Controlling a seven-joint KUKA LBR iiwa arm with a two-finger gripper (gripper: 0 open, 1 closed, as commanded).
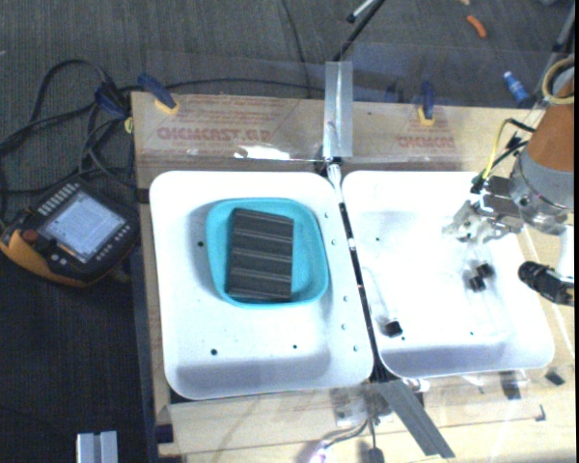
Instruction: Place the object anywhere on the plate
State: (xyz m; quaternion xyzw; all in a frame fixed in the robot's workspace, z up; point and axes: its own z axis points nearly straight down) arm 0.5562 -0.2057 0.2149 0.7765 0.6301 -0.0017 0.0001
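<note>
- The two-finger gripper (480, 276) on the grey arm with the orange band hangs over the right shallow white bin (434, 345); whether it is parted or closed I cannot tell.
- The dark grey ribbed rectangular block (261, 255) lies flat on the teal rounded plate (314, 258) in the left shallow white bin (174, 287), well apart from the gripper.
- Judging by its look, the block is stiff and light; its ridged top offers little, so the long side edges seem the best hold.

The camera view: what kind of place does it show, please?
Probably a robotics lab or test cell. A wooden bench bears two white bins, a teach pendant with cables lies on the carpet beside it, and a grey robot arm reaches in.
</note>
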